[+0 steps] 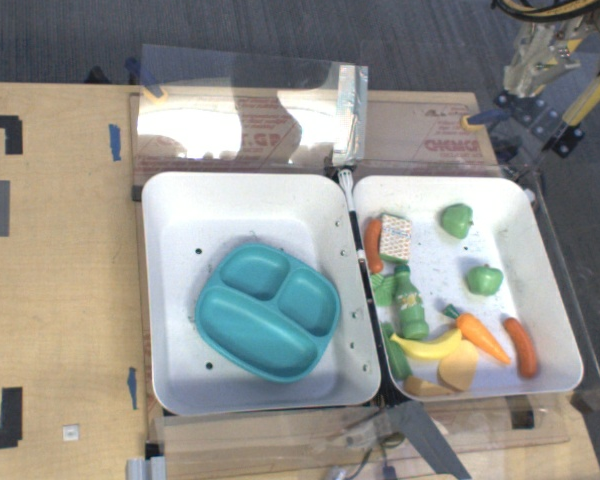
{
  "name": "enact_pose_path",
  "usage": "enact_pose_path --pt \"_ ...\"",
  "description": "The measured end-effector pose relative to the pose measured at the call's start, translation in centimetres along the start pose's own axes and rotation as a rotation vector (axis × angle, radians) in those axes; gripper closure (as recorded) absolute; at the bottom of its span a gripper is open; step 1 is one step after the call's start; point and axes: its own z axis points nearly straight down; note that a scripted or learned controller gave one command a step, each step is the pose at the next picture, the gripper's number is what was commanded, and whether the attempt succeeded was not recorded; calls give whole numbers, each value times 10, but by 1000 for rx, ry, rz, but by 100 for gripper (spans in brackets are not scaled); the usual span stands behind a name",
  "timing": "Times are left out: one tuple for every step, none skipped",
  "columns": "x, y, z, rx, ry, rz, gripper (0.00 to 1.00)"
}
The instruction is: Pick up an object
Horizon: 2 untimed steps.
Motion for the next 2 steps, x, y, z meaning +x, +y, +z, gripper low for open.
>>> enact_pose_path --pt "55 -41 -18 -5 9 -375 100" --pt "63 -104 -15 -8 7 -726 100"
